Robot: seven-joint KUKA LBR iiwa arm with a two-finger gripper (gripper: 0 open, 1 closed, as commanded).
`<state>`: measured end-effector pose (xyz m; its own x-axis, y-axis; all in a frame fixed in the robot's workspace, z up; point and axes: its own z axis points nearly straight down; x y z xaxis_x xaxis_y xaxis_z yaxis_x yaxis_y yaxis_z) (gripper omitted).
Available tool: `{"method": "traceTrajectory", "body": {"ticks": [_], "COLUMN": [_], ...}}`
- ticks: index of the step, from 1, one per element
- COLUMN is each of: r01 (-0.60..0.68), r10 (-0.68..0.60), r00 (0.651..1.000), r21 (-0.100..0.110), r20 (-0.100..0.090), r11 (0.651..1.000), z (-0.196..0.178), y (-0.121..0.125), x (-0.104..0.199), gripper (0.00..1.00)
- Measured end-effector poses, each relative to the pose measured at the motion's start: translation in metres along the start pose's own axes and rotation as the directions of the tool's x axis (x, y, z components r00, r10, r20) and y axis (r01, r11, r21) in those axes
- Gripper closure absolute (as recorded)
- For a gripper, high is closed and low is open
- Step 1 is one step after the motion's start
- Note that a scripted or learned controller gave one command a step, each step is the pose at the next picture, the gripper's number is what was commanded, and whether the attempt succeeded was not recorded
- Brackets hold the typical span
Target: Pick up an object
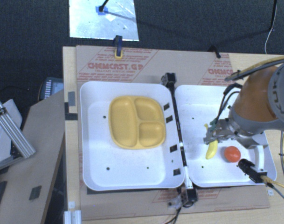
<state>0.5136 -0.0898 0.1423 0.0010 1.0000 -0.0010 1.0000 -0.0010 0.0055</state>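
Yellow banana [211,150] lies in the right bin [193,171], just left of an orange ball [232,154]. We see the gripper [215,135] right above the banana, grip state unclear.

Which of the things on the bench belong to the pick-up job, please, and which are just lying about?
Belong to the job:
- end effector, low over the right bin
- yellow banana-shaped toy, just beneath it
- small orange ball, beside the banana

Just lying about:
- yellow divided plate in the left bin
- yellow clamp at the bench's far edge
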Motion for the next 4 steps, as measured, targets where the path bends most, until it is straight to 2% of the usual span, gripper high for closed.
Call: {"method": "traceTrajectory", "body": {"ticks": [1,2,3,4], "r01": [0.005,0.005,0.01,0.011], "r10": [-0.005,-0.005,-0.01,-0.011], "r00": [1.0,1.0,1.0,1.0], "r21": [-0.002,-0.001,0.003,0.003], "r20": [0.0,0.0,-0.002,-0.003], "r11": [1.0,1.0,1.0,1.0], "z": [-0.058,-0.097,-0.092,-0.098], "y": [0.012,0.014,0.021,0.017], "x": [0.001,0.001,0.045,0.098], "gripper": [1.0,1.0,1.0,1.0]}}
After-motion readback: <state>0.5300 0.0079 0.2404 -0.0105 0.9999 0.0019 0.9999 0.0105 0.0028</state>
